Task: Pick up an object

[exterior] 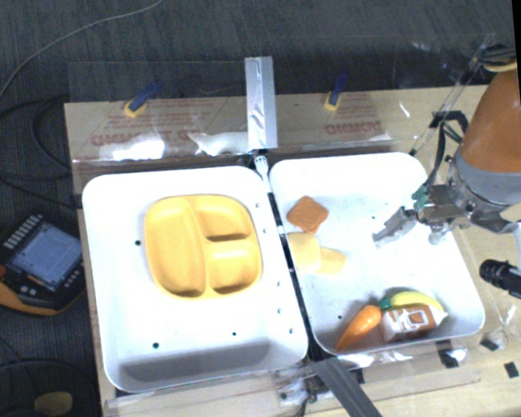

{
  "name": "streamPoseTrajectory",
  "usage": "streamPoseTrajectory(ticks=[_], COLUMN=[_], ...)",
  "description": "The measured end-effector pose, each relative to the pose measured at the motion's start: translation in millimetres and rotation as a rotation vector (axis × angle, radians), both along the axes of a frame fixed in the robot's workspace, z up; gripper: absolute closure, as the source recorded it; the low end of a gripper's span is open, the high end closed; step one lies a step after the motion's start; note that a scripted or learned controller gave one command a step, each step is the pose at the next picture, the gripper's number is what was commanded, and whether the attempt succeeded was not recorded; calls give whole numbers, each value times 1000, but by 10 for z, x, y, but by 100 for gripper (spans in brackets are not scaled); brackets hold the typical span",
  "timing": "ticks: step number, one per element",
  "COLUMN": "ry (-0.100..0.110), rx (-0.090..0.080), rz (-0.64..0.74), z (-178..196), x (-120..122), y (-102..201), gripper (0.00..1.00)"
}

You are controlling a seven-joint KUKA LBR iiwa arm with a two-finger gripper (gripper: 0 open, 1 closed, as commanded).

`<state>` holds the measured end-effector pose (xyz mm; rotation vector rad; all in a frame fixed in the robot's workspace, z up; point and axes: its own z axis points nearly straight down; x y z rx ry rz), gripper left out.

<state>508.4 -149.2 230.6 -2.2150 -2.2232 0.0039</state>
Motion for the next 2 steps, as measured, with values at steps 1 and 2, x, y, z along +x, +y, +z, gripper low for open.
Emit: streamPoseTrajectory(ticks=[1, 2], ry=[-15, -17], rx=[-3, -4], rz=[376, 237], z=[-1402, -1408], x=[618, 1232], y=[318, 288], gripper=[0, 0])
